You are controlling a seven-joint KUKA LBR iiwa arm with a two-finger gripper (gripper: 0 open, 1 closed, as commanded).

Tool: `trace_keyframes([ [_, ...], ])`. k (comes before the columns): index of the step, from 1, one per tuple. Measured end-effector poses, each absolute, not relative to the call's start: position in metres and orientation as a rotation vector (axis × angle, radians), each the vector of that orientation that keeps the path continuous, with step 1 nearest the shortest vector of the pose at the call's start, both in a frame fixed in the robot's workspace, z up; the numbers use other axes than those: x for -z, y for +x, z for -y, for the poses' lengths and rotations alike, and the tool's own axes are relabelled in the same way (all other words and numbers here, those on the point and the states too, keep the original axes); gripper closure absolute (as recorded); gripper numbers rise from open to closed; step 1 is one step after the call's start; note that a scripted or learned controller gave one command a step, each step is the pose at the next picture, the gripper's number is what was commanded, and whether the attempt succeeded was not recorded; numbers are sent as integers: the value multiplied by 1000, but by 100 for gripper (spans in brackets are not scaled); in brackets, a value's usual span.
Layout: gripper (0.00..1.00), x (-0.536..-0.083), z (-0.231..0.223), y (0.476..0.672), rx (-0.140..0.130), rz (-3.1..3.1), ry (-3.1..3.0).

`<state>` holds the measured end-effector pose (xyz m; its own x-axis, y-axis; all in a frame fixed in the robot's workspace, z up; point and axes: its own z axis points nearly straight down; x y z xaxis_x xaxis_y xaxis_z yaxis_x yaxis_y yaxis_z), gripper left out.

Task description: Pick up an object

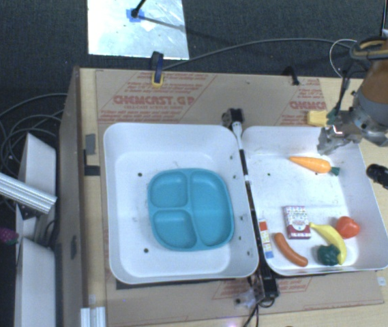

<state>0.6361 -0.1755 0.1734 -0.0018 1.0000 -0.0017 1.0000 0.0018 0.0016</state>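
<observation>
The end effector (pixel 331 142) hovers over the right bin (pixel 378 216) at its twelve o'clock edge; whether it is spread or pressed together I cannot tell. The nearest candidate, a carrot (pixel 311 163), lies just beside it toward seven o'clock. A good pick, I judge, means centring over the carrot's thick middle, straddling its narrow width, then descending straight.

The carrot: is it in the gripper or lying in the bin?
Lying in the bin. The carrot rests flat on the right bin's floor, with the gripper just above its far end, not around it.
</observation>
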Motion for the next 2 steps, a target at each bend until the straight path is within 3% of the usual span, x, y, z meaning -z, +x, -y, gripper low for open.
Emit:
trace_keyframes([
  [1,100,-185,175,637,-4,-2222,2212],
  [2,100,-200,144,665,-5,-2225,2213],
])
